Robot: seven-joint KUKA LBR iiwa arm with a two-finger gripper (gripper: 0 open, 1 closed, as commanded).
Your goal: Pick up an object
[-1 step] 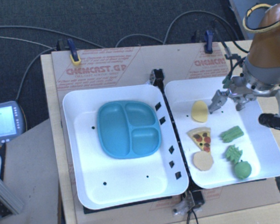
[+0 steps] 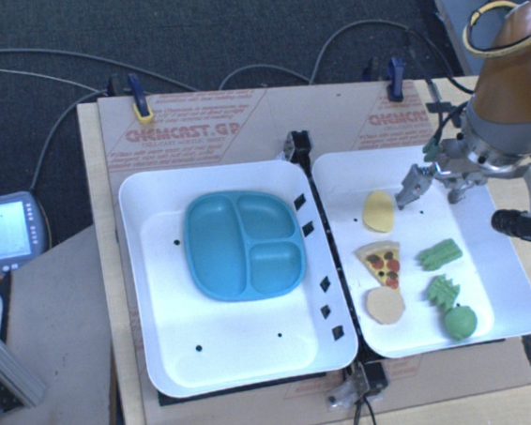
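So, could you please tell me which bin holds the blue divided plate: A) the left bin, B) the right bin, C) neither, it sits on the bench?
A: the blue divided plate lies inside the left bin, while the toy foods lie in the right bin.

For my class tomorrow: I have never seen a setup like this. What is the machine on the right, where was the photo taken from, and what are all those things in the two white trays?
The photo comes from one camera fixed above a bench, looking down at a slant. The machine is a robot arm reaching in from the right, with a small two-finger gripper at its end. The gripper hovers over the right bin, near a yellow toy food piece; nothing is visibly between its fingers.

Two shallow white bins sit side by side. The left bin holds a blue divided plate. The right bin holds toy food: the yellow piece, a pizza slice, a tan round piece, and three green vegetable pieces.
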